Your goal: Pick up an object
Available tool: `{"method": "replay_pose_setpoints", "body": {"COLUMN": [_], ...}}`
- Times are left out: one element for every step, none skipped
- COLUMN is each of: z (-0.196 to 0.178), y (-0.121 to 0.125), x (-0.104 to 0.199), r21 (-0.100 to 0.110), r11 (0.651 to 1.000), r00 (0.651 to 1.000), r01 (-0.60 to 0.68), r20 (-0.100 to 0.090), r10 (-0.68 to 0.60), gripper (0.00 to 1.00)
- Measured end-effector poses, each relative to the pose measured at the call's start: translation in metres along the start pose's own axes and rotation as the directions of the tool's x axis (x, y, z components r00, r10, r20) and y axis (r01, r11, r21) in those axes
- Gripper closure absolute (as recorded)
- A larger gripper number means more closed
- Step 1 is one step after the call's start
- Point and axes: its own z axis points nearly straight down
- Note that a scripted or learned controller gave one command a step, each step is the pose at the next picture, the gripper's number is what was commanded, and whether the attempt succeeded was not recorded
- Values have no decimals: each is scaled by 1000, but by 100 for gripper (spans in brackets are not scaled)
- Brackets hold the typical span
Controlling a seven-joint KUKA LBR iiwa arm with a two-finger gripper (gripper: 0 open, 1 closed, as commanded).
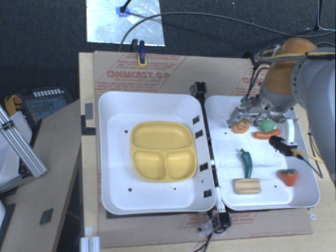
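My gripper reaches down into the back of the right bin from the grey arm with its orange band. Directly under its tip lies a small round orange piece, touching it or nearly so. A pale green lump and an orange carrot-like stick sit just to its right. Nearer the front lie a dark green pepper, a tan bread roll and a red-orange strawberry-like piece.
The left bin holds a yellow divided plate. A black cable end hangs over the right bin's right side. A black divider strip runs between the bins. Cardboard lies under both bins.
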Motion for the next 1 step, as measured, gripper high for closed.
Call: {"method": "replay_pose_setpoints", "body": {"z": [-13], "y": [2], "x": [0], "r21": [-5], "r11": [1000], "r00": [1000], "r01": [1], "r20": [0], "r10": [-1], "gripper": [100]}}
